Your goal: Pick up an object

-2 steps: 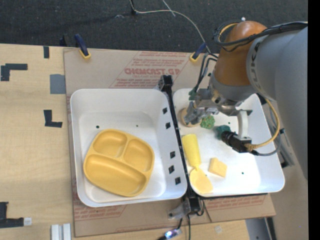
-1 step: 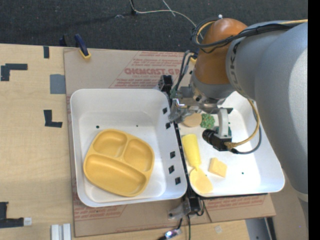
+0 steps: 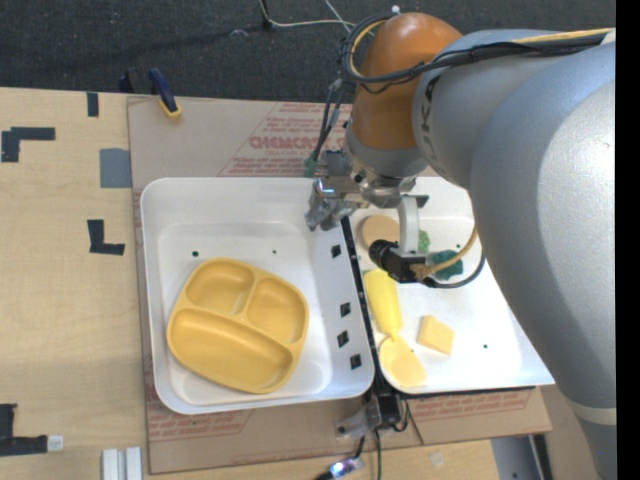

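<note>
**Gripper poised over the shared wall, nothing picked yet**

The gripper hangs at the far end of the wall shared by the left bin and the right bin. Nothing is visibly in it, and whether it is spread or pressed together cannot be told from this slant. That spot likely keeps either bin within reach. A yellow divided plate takes up the left bin's near half. A tan disc, a long yellow piece, a pale wedge and a round yellow piece lie along the right bin's inner side. The tan disc is nearest, so it looks the likeliest target.
</note>
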`<state>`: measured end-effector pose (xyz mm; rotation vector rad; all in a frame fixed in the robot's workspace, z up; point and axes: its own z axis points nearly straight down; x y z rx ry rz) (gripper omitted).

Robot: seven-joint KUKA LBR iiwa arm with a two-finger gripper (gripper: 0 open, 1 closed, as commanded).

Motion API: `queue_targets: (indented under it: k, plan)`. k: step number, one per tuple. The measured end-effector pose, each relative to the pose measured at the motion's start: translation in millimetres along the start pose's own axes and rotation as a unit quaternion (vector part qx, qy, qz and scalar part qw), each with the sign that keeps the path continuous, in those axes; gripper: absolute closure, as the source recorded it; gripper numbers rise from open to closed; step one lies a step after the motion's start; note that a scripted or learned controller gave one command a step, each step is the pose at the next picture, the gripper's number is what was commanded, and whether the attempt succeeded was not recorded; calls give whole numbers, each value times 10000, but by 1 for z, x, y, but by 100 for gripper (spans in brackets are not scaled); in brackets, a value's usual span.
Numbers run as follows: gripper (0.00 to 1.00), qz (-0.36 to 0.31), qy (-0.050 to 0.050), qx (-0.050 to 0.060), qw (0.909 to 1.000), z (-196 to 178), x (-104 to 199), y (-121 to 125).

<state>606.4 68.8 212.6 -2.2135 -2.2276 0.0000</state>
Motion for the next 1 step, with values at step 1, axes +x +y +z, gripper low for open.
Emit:
queue_targets:
  k: [1]
  plan:
    - [0, 17, -7, 10, 10000, 0, -3, -1]
